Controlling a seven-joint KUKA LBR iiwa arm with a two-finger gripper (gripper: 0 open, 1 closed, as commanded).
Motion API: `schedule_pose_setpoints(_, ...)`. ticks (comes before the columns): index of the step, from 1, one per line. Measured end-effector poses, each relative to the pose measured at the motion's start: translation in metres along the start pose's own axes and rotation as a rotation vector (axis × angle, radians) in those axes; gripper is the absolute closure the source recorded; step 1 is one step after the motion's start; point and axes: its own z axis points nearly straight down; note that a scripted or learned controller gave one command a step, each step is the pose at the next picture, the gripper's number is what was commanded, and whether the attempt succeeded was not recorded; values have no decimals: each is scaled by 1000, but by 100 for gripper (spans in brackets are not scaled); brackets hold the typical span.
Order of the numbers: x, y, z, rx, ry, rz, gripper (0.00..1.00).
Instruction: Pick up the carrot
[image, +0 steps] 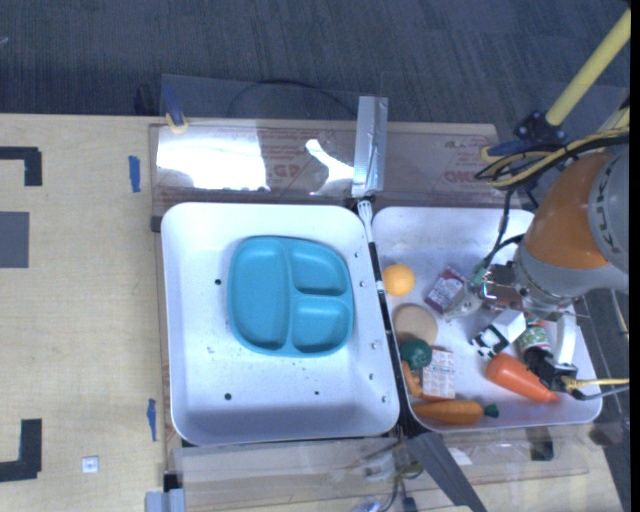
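Right bin (600, 405), near edge: 2 orange, carrot-like items. One carrot (450, 410) lies flat along the front wall at 6 o'clock of the bin, its green stub pointing to 3 o'clock. The other carrot (520, 378) lies at 4 o'clock, tapering toward 3 o'clock, directly below the gripper (525, 335). Whether the gripper is parted or closed cannot be told, and nothing is seen held in it.

Handling, as a judgement: both carrots look like light, rigid toys with smooth, possibly slippery skin, and the taper would tend to squeeze out of a pinch. The thick middle, taken across the long axis, appears the safest hold. The front carrot sits tight to the wall, leaving little room on that side.

Mid bin: a small packet (438, 374), a green item (415, 352), a tan oval (415, 322). Farther back: an orange ball (399, 279) at 10 o'clock.

Left bin (190, 300): a blue divided tray (291, 296) at centre.
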Motion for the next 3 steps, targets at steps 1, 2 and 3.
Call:
schedule_pose_setpoints(1, -10, 77, -59, -4, 0, 65, 0)
schedule_pose_setpoints(2, -9, 77, -67, -3, -2, 62, 100)
schedule_pose_setpoints(3, -9, 125, 12, -4, 0, 383, 100)
